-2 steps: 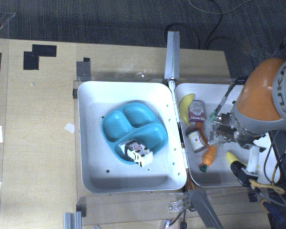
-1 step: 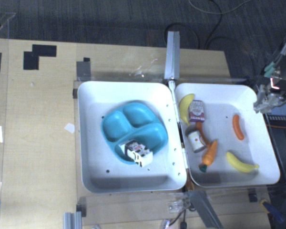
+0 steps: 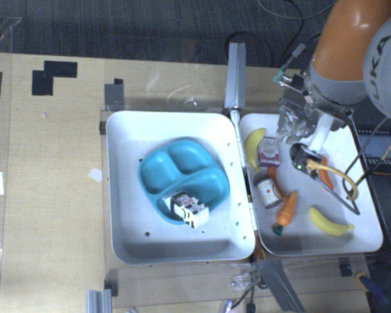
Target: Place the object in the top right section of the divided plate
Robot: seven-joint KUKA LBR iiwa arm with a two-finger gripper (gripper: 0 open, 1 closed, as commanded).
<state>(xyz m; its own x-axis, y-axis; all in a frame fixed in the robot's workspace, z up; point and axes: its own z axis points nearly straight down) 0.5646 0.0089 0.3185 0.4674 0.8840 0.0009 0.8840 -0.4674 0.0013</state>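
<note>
Nearest you, one yellow banana [image 3: 330,220] lies by the near right corner of the right bin [image 3: 301,241], one of two white bins on the bench. A second banana [image 3: 253,147] curves along that bin's left wall, farther back. Between them you see one carrot [image 3: 285,208], one small jar [image 3: 267,192] with a red-and-white label and one maroon packet [image 3: 269,152]; their print is too small to read. One more orange piece [image 3: 326,175] sits partly hidden under the tool.

Over in the left bin [image 3: 127,194], one blue plate [image 3: 166,168] with three sections holds one small box [image 3: 190,208], white with black and yellow marks. It rests in the near section, not the top right one.

Your arm [image 3: 355,38] reaches in from the right, the letters "UKA" legible on its grey shell. The gripper [image 3: 298,135] hangs over the right bin's far side, just beside the packet. Whether it is released or clenched, you cannot tell.
</note>
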